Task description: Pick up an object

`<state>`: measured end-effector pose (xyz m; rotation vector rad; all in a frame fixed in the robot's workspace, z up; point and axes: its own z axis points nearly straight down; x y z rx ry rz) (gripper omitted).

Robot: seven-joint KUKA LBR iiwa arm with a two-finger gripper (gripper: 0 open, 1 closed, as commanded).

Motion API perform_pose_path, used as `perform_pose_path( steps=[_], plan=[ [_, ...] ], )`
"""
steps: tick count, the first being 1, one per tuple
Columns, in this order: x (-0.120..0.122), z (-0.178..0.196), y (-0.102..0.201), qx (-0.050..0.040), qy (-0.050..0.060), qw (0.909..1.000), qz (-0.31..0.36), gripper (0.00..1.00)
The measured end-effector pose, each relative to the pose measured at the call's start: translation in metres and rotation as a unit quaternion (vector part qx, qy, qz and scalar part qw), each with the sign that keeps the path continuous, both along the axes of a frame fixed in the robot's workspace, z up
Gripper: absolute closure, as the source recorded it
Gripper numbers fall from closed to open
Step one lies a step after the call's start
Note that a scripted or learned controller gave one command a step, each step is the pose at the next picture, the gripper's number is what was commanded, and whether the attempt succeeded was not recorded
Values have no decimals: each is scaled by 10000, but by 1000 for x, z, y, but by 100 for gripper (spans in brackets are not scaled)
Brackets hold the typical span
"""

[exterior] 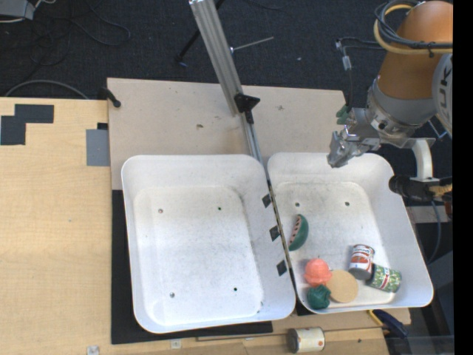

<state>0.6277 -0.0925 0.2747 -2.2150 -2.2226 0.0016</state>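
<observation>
the gripper (341, 154) is seen above the right bin (399, 198), at its far rim; its state cannot be told. the soda can (361, 259) lies near the bin's front corner, crowded by neighbours, so a bottle (384, 278) could be nudged.

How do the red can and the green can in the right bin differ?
The red can shows red and white, while the green can is green with white markings. The red can lies farther from the near rim; the green can lies nearer the right bin's right wall. The red can's silver end faces up-right; the green can's end is hard to make out. Both lie tipped over, touching.
</observation>
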Motion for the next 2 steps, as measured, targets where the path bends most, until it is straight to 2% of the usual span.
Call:
perform_pose_path(
  steps=[1, 2],
  plan=[
    [-25, -2, 45, 1, 7, 10000, 0, 100],
    [-39, -23, 90, 0, 16, 10000, 1, 100]
  ],
)
